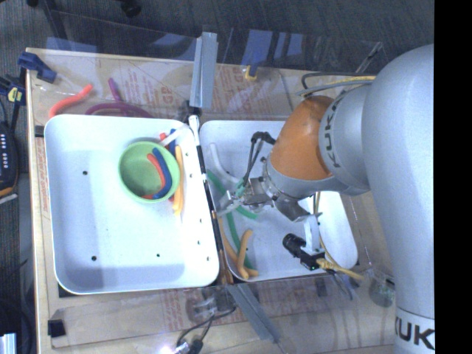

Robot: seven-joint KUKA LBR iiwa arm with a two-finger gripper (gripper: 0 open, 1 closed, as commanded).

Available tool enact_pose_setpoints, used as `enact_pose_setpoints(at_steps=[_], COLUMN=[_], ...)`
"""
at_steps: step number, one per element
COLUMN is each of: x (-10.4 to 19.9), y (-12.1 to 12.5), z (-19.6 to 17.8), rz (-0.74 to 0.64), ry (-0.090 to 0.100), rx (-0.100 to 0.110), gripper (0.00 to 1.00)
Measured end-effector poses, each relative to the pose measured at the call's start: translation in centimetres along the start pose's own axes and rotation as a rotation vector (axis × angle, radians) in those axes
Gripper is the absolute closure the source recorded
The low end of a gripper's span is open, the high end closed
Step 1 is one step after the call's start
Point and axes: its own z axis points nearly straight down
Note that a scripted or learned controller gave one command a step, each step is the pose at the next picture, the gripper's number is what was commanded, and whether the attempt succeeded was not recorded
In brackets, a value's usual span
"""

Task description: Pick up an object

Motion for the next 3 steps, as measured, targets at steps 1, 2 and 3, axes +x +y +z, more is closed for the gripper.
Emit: enact_pose_setpoints(at_steps=[1, 2, 3], x=[0.0, 0.0, 0.3], y=[0.0, 0.0, -4.2], z=[-1.0, -1.0, 0.4], rz=[-0.006, -0.007, 0.02], ry=[-0.002, -0.003, -0.009], rx=[0.002, 0.001, -0.023], gripper=[1.0, 0.0, 0.0])
